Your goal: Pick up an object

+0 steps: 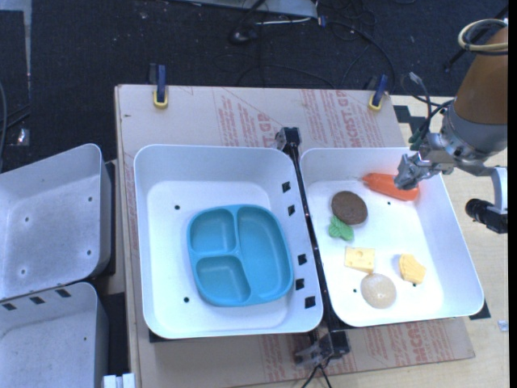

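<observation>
Orange carrot point(386, 186) is lying at the right bin's point(452, 241) far edge; gripper point(409, 173) is hovering at it, finger state indiscernible; lifting is seemingly not yet done.

Both bins point(161, 184) are white. The divided plate point(239, 254) is sky blue. Just beside the grey gripper point(410, 173) lies an orange carrot point(386, 186); farther off sit a dark brown patty point(349, 208), a green leaf point(341, 230), two yellow cheese pieces point(360, 259) and a beige round point(377, 290).
</observation>
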`<move>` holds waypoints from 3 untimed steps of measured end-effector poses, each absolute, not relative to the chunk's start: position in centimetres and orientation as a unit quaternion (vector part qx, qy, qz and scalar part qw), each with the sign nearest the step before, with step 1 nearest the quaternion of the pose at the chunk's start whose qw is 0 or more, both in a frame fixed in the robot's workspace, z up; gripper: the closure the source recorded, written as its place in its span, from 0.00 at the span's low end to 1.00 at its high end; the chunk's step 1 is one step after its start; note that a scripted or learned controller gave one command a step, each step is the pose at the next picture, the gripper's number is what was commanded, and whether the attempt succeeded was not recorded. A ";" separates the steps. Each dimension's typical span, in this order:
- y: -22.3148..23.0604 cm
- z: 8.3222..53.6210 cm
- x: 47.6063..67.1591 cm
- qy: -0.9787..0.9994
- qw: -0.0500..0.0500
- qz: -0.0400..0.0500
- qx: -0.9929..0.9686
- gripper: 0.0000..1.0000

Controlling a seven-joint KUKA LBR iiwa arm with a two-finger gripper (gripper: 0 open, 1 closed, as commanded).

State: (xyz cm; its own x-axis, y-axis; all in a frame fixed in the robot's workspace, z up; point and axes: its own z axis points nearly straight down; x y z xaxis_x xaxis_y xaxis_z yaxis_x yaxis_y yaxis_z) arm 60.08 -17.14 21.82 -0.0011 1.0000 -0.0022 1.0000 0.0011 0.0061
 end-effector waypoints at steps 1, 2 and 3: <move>-17.2 28.1 60.7 0.708 0.003 0.002 0.706 1.00; -11.5 26.4 59.3 0.710 -0.001 0.000 0.705 1.00; -6.7 26.0 58.9 0.710 -0.001 0.000 0.704 1.00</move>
